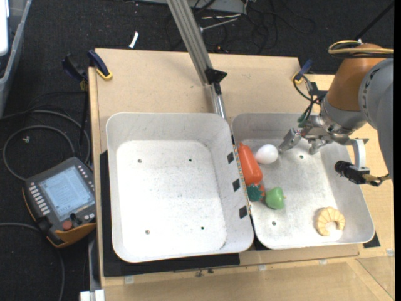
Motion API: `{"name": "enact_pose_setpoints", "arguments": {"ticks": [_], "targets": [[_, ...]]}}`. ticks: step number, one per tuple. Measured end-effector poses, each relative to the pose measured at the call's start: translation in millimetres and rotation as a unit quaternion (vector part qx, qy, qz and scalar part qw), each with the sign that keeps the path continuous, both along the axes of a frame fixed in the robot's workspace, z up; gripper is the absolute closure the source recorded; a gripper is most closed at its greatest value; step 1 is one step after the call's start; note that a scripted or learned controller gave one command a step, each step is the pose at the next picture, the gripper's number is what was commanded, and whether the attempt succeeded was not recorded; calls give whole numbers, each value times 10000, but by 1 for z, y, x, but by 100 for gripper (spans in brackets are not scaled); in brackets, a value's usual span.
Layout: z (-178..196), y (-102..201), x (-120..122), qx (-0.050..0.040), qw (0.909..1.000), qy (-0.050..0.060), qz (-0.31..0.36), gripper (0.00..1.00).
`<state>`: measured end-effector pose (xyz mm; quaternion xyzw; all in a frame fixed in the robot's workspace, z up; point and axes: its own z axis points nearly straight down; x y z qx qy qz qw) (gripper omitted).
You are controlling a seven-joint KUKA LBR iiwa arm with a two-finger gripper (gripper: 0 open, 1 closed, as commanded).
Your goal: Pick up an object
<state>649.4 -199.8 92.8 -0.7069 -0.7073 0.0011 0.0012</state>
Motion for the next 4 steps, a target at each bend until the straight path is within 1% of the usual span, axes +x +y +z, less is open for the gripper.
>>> {"name": "enact_pose_setpoints", "arguments": {"ticks": [1, 2, 3, 4], "targets": [[13, 0, 1, -6, 10000, -26, 3, 100], [57, 3, 5, -9, 10000, -49, 9, 100], [107, -2, -1, -14, 10000, -52, -5, 100], [155, 2, -6, -12, 10000, -52, 10, 100]]}}
